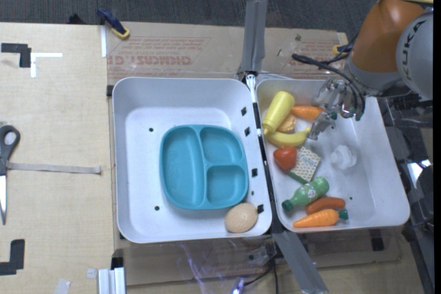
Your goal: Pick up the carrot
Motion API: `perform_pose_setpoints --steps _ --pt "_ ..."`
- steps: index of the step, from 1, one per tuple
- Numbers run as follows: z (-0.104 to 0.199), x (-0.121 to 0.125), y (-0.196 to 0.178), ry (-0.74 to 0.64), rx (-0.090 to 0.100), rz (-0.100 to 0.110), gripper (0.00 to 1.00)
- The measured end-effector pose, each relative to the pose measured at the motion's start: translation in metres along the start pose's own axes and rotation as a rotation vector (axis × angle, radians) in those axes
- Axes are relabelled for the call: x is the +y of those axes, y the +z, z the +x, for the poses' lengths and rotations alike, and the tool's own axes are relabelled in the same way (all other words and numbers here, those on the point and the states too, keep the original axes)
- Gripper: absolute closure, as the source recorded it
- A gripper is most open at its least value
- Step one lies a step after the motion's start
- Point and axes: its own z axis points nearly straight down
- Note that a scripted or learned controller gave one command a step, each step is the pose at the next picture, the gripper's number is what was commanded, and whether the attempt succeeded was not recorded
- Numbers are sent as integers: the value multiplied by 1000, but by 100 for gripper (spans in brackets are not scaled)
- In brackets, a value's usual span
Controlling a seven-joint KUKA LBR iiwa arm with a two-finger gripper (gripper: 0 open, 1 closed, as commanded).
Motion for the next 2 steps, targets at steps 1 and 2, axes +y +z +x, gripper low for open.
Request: perform_pose_setpoints --steps 1,2 --pt "13 16 2 172 5 2 0" --pt "26 47 3 315 6 3 0"
